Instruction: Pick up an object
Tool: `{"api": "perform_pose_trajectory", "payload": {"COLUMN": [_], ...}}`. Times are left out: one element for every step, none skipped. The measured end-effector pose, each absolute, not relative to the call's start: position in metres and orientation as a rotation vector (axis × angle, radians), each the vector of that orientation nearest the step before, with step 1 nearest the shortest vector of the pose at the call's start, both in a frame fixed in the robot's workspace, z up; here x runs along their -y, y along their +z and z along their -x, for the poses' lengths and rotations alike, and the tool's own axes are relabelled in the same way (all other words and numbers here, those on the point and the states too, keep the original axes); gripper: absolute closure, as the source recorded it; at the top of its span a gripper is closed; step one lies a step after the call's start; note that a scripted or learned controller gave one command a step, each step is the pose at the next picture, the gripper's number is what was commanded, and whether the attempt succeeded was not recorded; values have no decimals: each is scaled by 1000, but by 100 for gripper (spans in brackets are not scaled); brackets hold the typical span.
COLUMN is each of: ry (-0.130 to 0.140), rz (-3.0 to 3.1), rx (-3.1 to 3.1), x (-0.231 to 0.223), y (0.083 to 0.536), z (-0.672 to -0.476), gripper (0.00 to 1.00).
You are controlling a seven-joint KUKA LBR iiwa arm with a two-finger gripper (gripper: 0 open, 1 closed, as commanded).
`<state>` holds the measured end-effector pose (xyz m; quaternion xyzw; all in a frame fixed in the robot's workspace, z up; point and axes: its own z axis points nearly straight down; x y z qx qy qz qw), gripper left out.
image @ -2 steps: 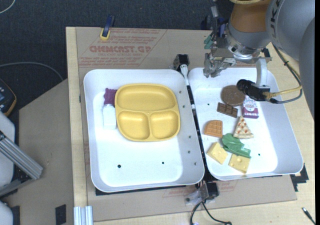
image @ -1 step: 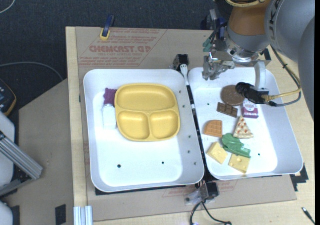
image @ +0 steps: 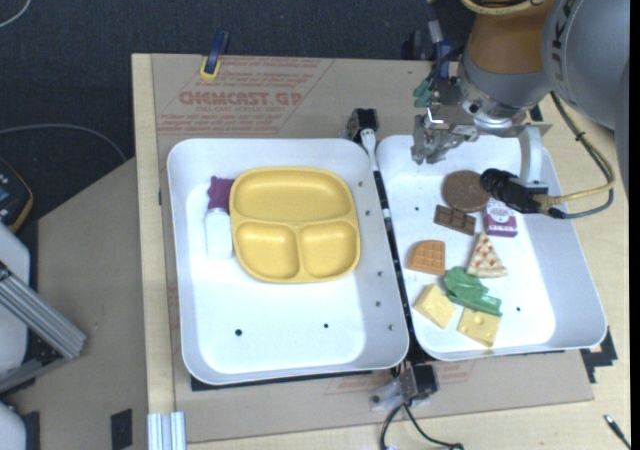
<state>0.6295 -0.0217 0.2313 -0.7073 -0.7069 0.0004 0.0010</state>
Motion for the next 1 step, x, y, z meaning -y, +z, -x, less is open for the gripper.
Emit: {"api": "perform_pose_trajectory", "payload": {"ry": [-2], "rz": [2221], "rx": [2224], "x": [17], "y": [226], "z": [-641], "gripper": [100]}}
